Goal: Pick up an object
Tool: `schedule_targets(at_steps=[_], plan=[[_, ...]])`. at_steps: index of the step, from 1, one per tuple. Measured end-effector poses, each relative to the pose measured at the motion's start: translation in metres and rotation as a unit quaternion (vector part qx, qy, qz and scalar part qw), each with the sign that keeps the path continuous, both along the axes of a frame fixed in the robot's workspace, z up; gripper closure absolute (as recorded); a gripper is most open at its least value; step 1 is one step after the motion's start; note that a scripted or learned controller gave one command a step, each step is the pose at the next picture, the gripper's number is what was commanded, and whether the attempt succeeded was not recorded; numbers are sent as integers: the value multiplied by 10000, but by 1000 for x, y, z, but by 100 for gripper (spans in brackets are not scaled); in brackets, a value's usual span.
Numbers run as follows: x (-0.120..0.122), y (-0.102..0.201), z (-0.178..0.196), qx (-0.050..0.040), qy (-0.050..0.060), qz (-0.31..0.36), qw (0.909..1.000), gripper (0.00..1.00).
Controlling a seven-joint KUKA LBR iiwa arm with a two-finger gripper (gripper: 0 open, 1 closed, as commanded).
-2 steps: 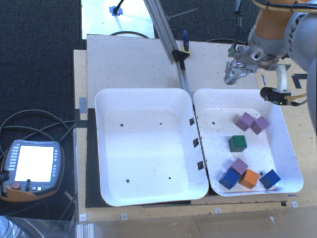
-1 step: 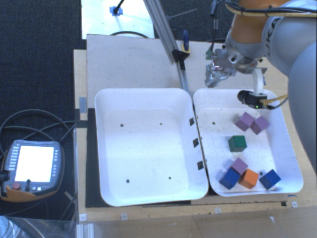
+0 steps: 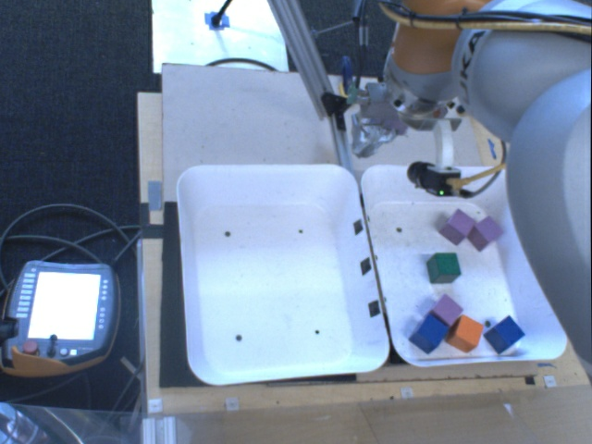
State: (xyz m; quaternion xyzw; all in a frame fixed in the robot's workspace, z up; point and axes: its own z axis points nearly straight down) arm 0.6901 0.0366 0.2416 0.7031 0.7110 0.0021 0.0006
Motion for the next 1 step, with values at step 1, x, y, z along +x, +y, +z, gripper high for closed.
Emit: schedule_targets(at_steps=[1], plan=[[-6,53,-13,1,16,-2,10000,100]])
